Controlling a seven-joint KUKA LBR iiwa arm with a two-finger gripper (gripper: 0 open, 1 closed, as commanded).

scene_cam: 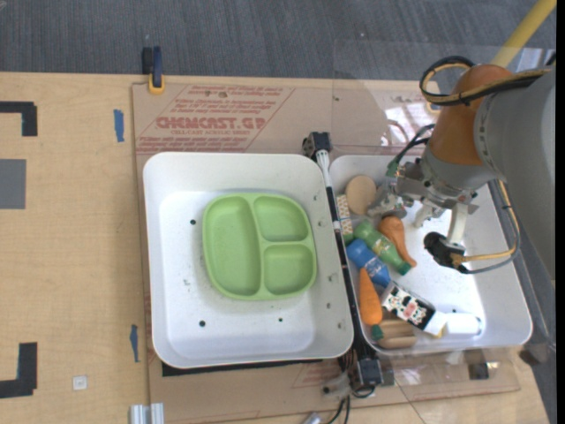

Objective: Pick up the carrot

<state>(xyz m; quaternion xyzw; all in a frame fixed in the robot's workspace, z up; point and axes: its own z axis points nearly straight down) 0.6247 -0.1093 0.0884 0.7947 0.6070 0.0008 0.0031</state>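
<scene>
Plywood worktop [79, 237] with two white bins, and the gripper [422, 203] hangs over the right bin [503, 307] with the carrot [396, 239] lying just at its 7 o'clock, presumably lining up a grab, though can't tell how wide it's set.

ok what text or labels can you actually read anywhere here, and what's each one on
"CHEMCAST" with a further mark after it, in red print, on the protective sheet lying on the bench behind the left bin.
The smaller red lines above and below it on that sheet: too blurred to read.
The print on the black and white packet in the right bin: too small to read.
</scene>
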